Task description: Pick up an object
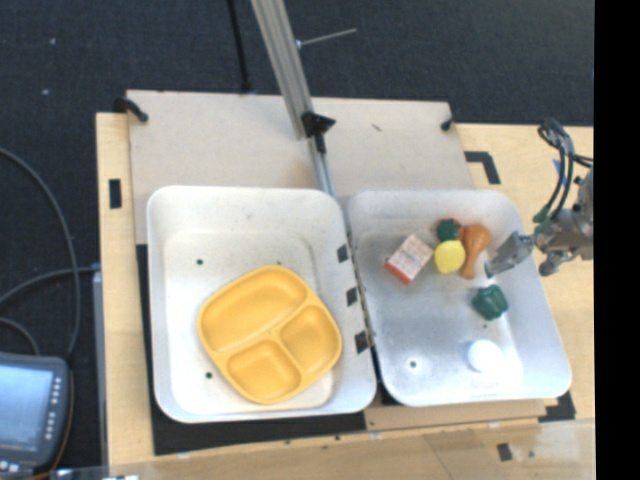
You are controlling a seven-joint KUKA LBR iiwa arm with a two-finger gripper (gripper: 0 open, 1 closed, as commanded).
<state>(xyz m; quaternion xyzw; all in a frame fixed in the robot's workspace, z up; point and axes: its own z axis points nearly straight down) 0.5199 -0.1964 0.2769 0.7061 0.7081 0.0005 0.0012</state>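
The right bin [430,368] holds a small white and orange box [409,258], a yellow lemon-like object [450,257], a brown drumstick-shaped toy [473,240], a dark green piece [447,229] behind them, a dark green block [489,301] and a white ball [485,355]. My gripper [508,252] reaches in from the right edge, its grey tip just right of the drumstick toy and above the green block. Nothing shows between its fingers.
The left bin [180,268] holds a yellow three-compartment tray [269,333]. A metal rail [285,53] slants down from the top to the gap between the bins. Cables hang at the far right near the wrist [560,158].
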